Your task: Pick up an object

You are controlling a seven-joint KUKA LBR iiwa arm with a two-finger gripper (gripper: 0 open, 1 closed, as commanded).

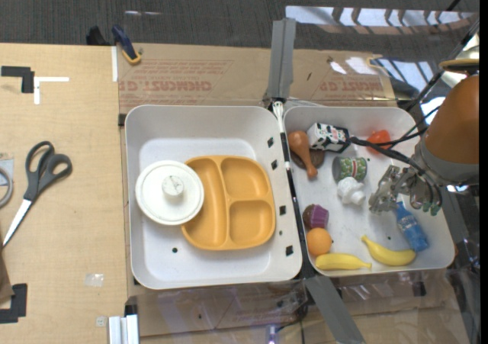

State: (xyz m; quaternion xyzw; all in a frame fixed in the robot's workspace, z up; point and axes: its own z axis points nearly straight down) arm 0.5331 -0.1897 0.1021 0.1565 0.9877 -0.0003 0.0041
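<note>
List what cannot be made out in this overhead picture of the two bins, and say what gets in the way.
- The gripper: too small and cluttered to tell open from shut, or whether it holds anything.
- The blue bottle: its upper end is covered by the gripper.
- The arm: cut off by the right edge.
- The scissors: the blade tips run off the left edge.

Leaving open floor in the right bin (438,258) between the white knob (351,191) and the bananas (364,257). Crowding its left wall: drumstick (302,152), purple piece (316,217), orange (319,242). Blocking the right side: blue bottle (412,233).
</note>
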